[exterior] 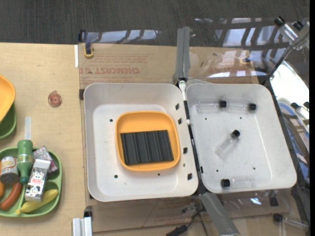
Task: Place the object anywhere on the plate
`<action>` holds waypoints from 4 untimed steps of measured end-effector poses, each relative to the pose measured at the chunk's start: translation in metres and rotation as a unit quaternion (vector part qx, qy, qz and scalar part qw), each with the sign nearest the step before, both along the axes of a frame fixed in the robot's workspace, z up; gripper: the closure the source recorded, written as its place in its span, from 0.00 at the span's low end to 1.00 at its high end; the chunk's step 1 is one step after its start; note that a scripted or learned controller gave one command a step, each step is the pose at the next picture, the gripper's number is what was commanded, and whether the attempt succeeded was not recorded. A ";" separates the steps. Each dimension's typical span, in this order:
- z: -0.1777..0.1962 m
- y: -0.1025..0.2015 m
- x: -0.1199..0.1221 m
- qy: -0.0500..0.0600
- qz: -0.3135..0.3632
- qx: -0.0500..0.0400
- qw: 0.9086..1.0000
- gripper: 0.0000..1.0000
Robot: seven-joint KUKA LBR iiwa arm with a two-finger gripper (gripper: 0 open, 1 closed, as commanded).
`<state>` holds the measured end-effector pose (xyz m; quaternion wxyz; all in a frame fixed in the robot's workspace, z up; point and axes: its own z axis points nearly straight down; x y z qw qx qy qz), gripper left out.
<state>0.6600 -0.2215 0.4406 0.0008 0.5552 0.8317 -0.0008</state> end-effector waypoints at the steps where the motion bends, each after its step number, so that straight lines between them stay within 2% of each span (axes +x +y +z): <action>1: 0.000 0.009 0.000 0.001 0.174 0.000 0.985 1.00; 2: -0.323 0.006 -0.090 0.000 0.383 0.001 0.924 1.00; 3: -0.323 0.006 -0.090 0.000 0.383 0.001 0.924 0.00; 4: -0.134 -0.001 -0.116 -0.001 0.484 0.000 0.875 0.00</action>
